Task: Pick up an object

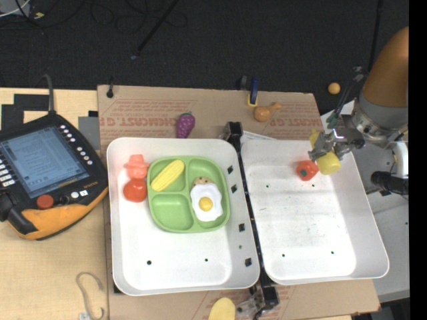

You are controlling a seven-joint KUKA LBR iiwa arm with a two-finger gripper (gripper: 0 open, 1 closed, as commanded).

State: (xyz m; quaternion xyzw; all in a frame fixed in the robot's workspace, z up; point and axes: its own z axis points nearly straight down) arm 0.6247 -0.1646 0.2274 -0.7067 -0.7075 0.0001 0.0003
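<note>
Arm (390, 72) (orange band) cut off at right edge.

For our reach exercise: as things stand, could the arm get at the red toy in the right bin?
Probably yes. The red toy lies in the open on the right bin's floor, with the gripper just beside it. A yellow object at the gripper might hinder a grasp.

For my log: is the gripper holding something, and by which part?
The gripper seems to hold a yellow toy by its top; the exact hold cannot be told.
</note>
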